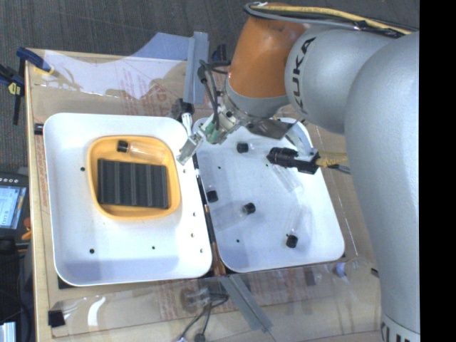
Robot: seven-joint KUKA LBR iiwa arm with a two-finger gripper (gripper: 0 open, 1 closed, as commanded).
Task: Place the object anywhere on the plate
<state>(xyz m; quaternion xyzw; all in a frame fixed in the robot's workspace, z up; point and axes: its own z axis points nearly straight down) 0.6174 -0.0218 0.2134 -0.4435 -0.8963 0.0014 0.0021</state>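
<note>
I'm looking down at the wooden bench [142,301], and my landmark is the left white bin [64,255] sitting flat on it. Hard against that bin's right edge lies the second white bin [320,244], the two touching along a dark seam. Behind the left bin I see clear plastic sheeting [107,77] spread over the benchtop, and in front of it, toward the bench's near edge, more crinkled clear plastic [199,298] and a grey strip [246,305] lying at a slant.
</note>
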